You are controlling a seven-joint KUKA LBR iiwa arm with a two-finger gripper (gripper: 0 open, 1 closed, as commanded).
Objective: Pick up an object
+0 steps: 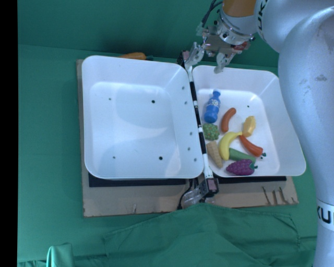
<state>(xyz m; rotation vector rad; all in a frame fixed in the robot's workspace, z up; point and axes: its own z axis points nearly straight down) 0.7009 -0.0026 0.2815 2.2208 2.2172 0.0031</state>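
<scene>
Camera view: we see the gripper (207,56) up over the back edge of the right bin (271,83), near its left rear corner. Its two fingers (194,54) are spread apart with nothing between them. Grey arm (305,94) comes down the right side, orange band (239,6) just above the wrist.

All the toy items sit in the right bin, toward its left and front. We see a blue bottle (212,106) closest to the gripper but apart from it. Below that, green grapes or broccoli (210,131), hard to tell which. Corn cob (214,153) just in front of it. Sausage (227,119) right of the bottle, small yellow piece (249,125) beside it. Banana (227,143) in the middle, carrot (251,146) to its right, green pepper (241,155) and purple grapes (240,167) at the front.

Left bin (104,73) is beside it. An orange object (134,55) lies on the cloth behind the left bin's back rim.
</scene>
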